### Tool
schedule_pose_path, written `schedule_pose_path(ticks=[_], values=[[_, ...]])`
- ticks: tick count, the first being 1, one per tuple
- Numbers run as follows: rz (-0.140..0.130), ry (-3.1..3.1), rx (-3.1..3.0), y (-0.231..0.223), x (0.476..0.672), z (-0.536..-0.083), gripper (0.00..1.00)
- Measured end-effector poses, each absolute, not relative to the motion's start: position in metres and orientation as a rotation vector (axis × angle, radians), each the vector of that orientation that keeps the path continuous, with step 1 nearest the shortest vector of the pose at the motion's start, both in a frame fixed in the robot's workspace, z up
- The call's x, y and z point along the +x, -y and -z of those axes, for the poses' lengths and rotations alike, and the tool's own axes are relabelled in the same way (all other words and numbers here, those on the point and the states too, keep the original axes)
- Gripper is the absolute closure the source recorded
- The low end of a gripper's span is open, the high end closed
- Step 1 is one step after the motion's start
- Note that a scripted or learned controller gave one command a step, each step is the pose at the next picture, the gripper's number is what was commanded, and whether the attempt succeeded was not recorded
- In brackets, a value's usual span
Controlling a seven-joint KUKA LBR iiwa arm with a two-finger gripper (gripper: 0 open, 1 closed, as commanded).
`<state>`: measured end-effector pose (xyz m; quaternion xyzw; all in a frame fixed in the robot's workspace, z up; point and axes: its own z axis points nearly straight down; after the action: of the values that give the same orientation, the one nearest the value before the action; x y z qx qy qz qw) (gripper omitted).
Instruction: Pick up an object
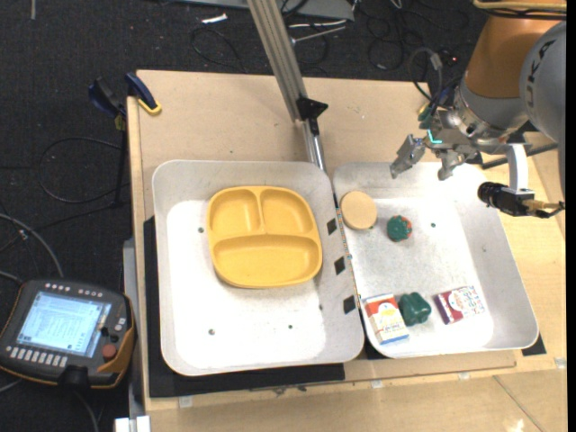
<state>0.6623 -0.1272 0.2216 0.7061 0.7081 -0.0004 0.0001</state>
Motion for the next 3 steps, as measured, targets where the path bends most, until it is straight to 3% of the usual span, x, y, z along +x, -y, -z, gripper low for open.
schedule_pose_path(ticks=[2,3], values=[[0.005,-2.228,2.220,0.119,0.666,-0.114,0.00],[-0.003,-2.222,2.216,0.119,0.668,-0.100,0.00]])
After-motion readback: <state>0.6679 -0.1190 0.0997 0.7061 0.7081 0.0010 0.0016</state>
